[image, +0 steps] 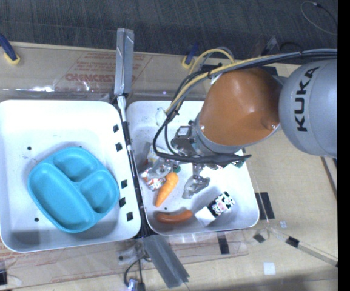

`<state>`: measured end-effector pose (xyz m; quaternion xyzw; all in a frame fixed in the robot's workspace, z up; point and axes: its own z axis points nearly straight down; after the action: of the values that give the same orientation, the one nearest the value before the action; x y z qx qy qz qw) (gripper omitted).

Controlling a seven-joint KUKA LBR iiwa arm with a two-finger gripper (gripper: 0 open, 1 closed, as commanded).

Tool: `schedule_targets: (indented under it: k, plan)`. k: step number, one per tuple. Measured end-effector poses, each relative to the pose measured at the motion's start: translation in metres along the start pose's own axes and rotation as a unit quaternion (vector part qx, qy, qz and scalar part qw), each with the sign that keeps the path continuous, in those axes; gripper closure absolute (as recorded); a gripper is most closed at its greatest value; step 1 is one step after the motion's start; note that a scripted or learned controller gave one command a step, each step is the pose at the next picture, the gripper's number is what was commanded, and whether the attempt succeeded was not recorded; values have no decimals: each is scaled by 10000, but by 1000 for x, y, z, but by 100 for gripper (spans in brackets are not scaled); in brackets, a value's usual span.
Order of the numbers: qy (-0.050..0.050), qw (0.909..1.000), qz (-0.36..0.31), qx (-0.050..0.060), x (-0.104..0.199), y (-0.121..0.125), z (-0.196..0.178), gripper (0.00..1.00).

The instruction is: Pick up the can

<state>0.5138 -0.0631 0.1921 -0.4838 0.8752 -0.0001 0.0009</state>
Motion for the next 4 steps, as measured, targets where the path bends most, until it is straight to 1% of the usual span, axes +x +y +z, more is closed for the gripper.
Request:
schedule_targets:
  k: [1,2,3,4]
  plan:
    - [8,9803,-1973,-19,81,-7,53,0]
    - [9,9662,-2578,-3,65,2,-170,0]
    - [2,9387,-3447,-26,15,34,-39,0]
    - [3,9390,-3440,-27,16,34,-39,0]
